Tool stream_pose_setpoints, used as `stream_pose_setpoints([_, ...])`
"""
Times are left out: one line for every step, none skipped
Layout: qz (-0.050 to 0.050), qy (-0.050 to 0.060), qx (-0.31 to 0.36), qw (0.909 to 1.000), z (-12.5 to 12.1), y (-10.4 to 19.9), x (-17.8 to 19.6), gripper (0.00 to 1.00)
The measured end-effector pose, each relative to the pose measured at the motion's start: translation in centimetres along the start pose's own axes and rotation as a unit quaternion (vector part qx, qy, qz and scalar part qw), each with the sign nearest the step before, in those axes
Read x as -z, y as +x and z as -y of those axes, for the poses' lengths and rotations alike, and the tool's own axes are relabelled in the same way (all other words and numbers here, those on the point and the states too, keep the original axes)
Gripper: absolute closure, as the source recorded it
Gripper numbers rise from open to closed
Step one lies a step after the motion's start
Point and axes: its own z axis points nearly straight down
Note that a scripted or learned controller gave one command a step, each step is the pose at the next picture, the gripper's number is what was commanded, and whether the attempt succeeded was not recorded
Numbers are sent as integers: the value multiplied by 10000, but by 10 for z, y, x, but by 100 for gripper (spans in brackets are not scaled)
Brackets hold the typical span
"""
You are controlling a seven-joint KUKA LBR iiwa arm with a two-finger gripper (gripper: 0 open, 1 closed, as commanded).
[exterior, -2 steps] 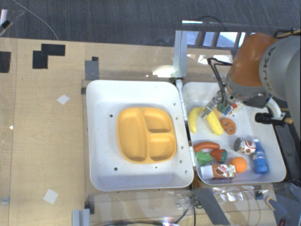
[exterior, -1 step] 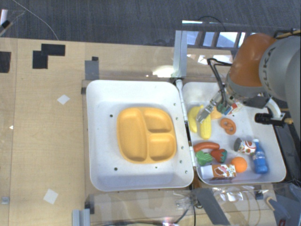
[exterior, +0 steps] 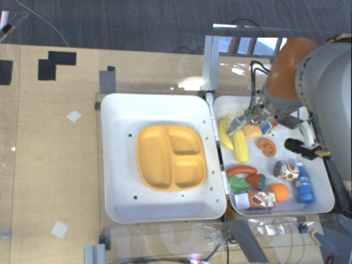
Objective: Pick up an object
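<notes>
Nearest the camera, at six o'clock in the right bin [exterior: 329,205], a small carton [exterior: 258,200] lies beside a smooth orange ball [exterior: 280,192] and a blue bottle [exterior: 303,187]; a red sausage [exterior: 242,171] and a green vegetable [exterior: 238,183] sit at the bin's seven o'clock; a knobbly yellow corn cob [exterior: 240,146] and a banana [exterior: 224,132] lie at nine o'clock; in the left bin [exterior: 118,158] rests a glossy yellow three-compartment tray [exterior: 170,157] on the pale wood surface [exterior: 49,164]; farther back, the grey arm with its orange band [exterior: 286,67] bends down from three o'clock, its pincer [exterior: 248,119] lowered at the bin's eleven o'clock, just beside the corn; whether it is released or clenched cannot be told.
</notes>
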Motion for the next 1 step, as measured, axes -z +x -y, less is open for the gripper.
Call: stream_pose_setpoints([22, -30, 37, 10000, -3, 0, 12, 100])
